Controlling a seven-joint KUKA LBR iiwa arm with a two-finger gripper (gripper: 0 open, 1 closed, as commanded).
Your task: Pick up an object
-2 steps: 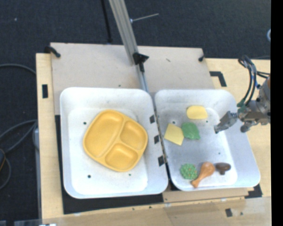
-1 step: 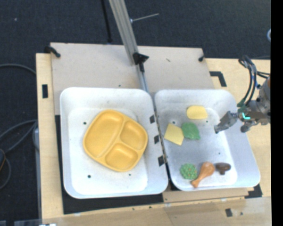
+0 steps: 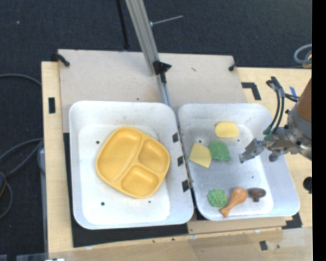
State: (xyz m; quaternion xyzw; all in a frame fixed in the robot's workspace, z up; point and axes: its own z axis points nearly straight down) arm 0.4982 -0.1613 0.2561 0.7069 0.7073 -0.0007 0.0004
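The right bin (image 3: 277, 192) holds several toy foods: a yellow oval piece (image 3: 226, 129), a yellow wedge (image 3: 200, 155), a green lump (image 3: 220, 151), a green broccoli (image 3: 217, 197), a tan drumstick (image 3: 233, 200) and a brown mushroom (image 3: 256, 193). My gripper (image 3: 262, 153) hangs over the right side of that bin, to the right of the green lump and above the mushroom. Its two fingers (image 3: 250, 151) stand apart, open, with nothing between them.
A yellow divided plate (image 3: 132, 161) lies in the left bin (image 3: 81, 118). A slanted metal pole (image 3: 144, 29) rises from the bench behind the bins. Cables run down the arm at the right edge (image 3: 277, 99).
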